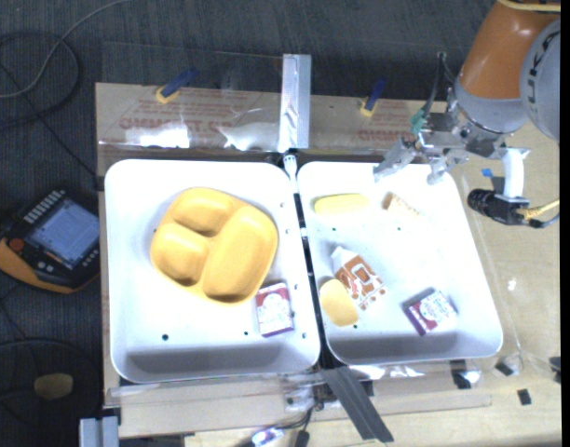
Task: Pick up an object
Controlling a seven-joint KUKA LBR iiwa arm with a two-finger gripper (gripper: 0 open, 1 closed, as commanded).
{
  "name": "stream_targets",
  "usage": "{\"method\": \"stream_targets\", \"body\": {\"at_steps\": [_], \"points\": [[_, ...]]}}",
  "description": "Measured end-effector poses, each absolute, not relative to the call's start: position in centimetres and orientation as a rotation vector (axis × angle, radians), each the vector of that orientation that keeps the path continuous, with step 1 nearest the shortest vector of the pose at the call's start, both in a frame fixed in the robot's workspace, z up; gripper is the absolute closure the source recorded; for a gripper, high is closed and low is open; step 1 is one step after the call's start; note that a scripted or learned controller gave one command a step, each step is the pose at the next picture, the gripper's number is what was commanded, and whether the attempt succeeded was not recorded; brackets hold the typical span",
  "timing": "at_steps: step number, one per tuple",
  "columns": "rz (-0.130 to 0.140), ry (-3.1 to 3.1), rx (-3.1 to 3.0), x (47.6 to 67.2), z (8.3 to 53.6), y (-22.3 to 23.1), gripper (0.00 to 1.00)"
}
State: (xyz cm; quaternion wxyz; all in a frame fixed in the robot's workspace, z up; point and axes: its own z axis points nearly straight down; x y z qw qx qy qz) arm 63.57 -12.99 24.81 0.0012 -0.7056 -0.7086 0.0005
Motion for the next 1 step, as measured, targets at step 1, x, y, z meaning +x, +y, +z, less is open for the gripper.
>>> {"method": "stream_targets", "body": {"at_steps": [1], "points": [[0.001,-2.393,-2.034,62.55,9.82,-11.54,0.00]]}}
